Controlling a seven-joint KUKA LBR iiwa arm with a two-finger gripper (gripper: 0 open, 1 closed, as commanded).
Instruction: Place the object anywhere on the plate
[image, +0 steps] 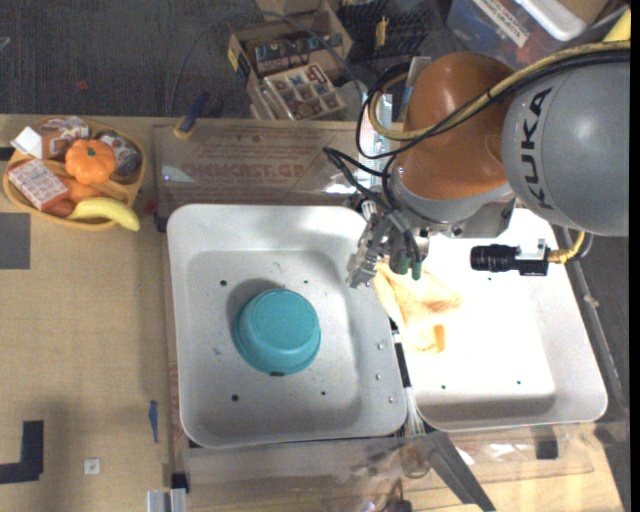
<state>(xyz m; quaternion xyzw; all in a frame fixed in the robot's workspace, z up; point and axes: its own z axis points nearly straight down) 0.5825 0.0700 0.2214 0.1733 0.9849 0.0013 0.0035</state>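
A teal round plate (277, 330) lies in the middle of the left white bin (200, 250). A flat yellow and orange object (422, 308) lies in the right white bin (520, 370), against its left wall near the divider between the bins. My gripper (383, 262) hangs over the object's upper left end, just above the divider. Its tips overlap the object's yellow edge from this angle, and I cannot tell whether they touch it. The plate is to the gripper's lower left, well apart from it.
The grey arm and its orange band (455, 120) cover the back of the right bin. A black cylindrical part (505, 259) sticks out over that bin. A basket of toy food (75, 175) sits on the bench at far left. Boxes (295, 70) stand behind the bins.
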